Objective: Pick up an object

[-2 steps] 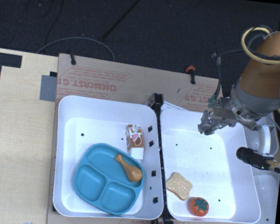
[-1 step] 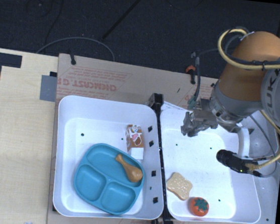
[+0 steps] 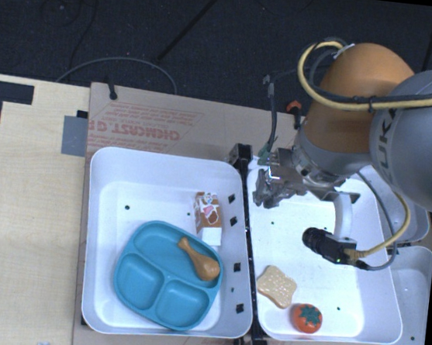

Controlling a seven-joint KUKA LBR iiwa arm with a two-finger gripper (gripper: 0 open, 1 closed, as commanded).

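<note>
Lying along the left of the view, the pale wooden desk (image 3: pixel 15 213) carried a brown cardboard sheet (image 3: pixel 167 127) with mirrored red lettering, and behind it ran dark carpet with loose cables. On the cardboard sat the left bin (image 3: pixel 108 194), its floor bare along the left and upper sides. A blue divided plate (image 3: pixel 151 289) took up the lower middle of that bin, tilted so one corner neared the bin's right wall. A toy chicken drumstick (image 3: pixel 200 259) rested on the plate's upper right part, its long axis slanted from upper left to lower right, thin bone end up-left and fat end down-right. Just above the plate, a small brown and white packet (image 3: pixel 209 211) stood close to the right wall.

Across the black divider, the right bin (image 3: pixel 373 324) held a toy bread slice (image 3: pixel 276 285) near its lower left corner and a red tomato (image 3: pixel 307 318) just right of it, apart from it. The bin's middle floor lay open. The claw (image 3: pixel 268 191) hovered over the bin's upper left corner with nothing visibly between its fingers; whether they were spread or closed I could not tell. The grey arm (image 3: pixel 409 129) crowded the upper right.
</note>
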